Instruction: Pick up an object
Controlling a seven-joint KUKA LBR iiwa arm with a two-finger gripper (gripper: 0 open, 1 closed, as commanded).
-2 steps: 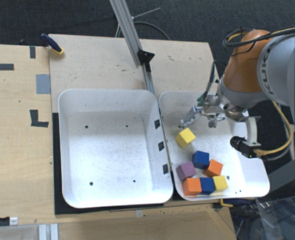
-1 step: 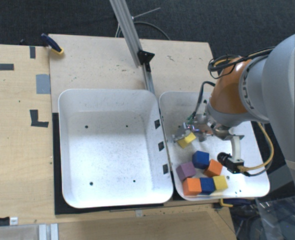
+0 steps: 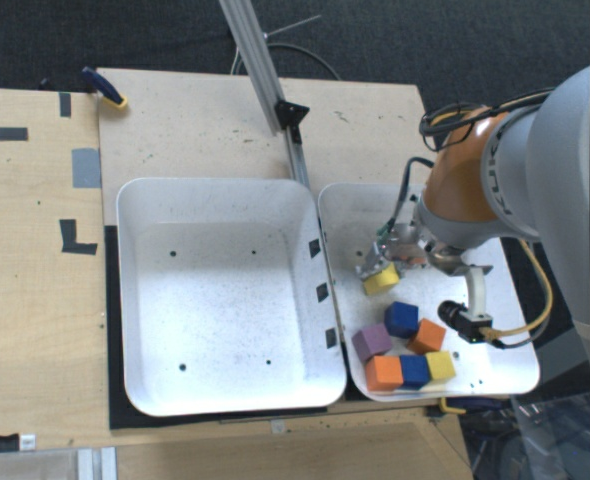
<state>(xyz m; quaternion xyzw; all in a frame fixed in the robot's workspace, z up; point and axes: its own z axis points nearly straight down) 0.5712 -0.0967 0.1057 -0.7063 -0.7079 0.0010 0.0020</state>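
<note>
**Gripper sitting over yellow block in right bin**

While the arm (image 3: 495, 178) is reaching in from the right w/ its orange band above the wrist, the gripper (image 3: 377, 265) is hanging low over the right bin (image 3: 350, 208), right at the yellow block (image 3: 381, 281). The block is lying tilted just under the metal fingertips and looks to be touching them, but whether it is actually sitting between the fingers is not clear from this angle; finger state can't be told.

The other blocks are clustering toward the near end of the same bin, apart from the gripper: a blue cube (image 3: 402, 318), a purple one (image 3: 371, 342) just left of it, an orange one (image 3: 429, 335) to its right. Along the near wall an orange block (image 3: 383, 372), a blue block (image 3: 415, 370) and a yellow one (image 3: 440, 366) are sitting in a row, touching side by side.

The left bin (image 3: 125, 268) is lying beside the right one, rims nearly touching. A black cable is looping from the wrist down the right bin's right side. A slanted metal pole (image 3: 260, 58) is crossing the bench behind the bins, and a blue-and-yellow tool (image 3: 105, 86) is resting at the bench's far left.
</note>
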